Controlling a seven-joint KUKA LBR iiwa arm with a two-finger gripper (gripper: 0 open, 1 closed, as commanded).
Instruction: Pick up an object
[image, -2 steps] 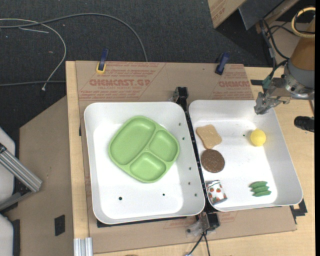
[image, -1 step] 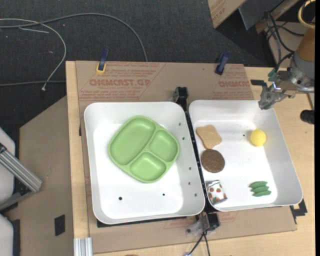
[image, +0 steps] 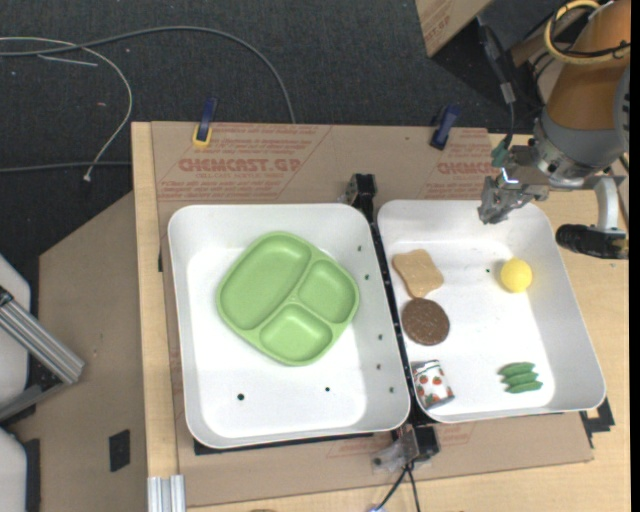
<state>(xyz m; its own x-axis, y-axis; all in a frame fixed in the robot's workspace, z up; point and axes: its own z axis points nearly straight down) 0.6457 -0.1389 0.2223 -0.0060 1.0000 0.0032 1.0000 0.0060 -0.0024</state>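
The right bin (image: 560, 330) holds a tan slice of bread (image: 417, 271), a round brown patty (image: 425, 322), a yellow ball (image: 516, 275), a green pea pod (image: 520, 377) and a small red-and-white can (image: 433, 383) at its front left corner. My gripper (image: 493, 209) hangs over the bin's far edge, above and behind the yellow ball, apart from every object. Nothing shows between its fingers.
The left bin (image: 200, 380) carries a green three-compartment plate (image: 288, 298). Black clamps (image: 361, 189) sit between the bins at the back. Blue clips (image: 206, 121) pin the cardboard's far edge. A black part (image: 590, 239) juts in beside the right bin.
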